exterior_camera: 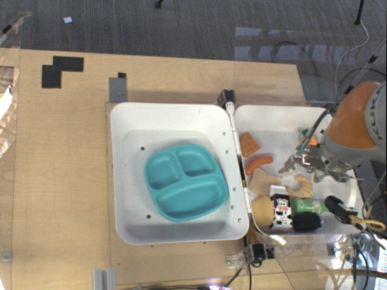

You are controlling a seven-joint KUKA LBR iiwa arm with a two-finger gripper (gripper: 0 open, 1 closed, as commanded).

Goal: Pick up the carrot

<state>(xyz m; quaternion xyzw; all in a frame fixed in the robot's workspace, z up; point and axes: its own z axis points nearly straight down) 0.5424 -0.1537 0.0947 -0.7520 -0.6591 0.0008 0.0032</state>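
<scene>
- The gripper (306, 162) hung over the right bin (266, 116), below the arm's orange band (354, 122) and toward the bin's right half.
- The carrot (259, 163) lay on the bin floor to the gripper's left, near but not touching it, at about the same height in the view.
- The carrot's long axis ran roughly left to right with a slight tilt, its right end a little higher and pointing toward the gripper.
- Whether the gripper was open or closed could not be told; the metal parts at its tip blurred together against the white floor, and nothing could be seen held in it.
- Just beyond the carrot's far side sat an orange waffle-patterned piece (249, 143), close to the divider between the 2 bins.
- On the carrot's near side, between it and the bin's front wall, lay a tan piece (261, 181), close to or touching the carrot; which could not be told.
- Below the gripper a cluster of other items crowded the front of the bin: a tan ball (262, 210), a black-and-white box (280, 209) and a green item (309, 206).
- Judged from this layout, the coming move called for a short shift left and then a descent, with the closing line set across the carrot's long axis.
- The tan piece beside the carrot looked like the likeliest thing to be caught by mistake.
- The teal tray (185, 182) in the left bin (127, 162) lay well apart, further left of the gripper than the carrot.
</scene>
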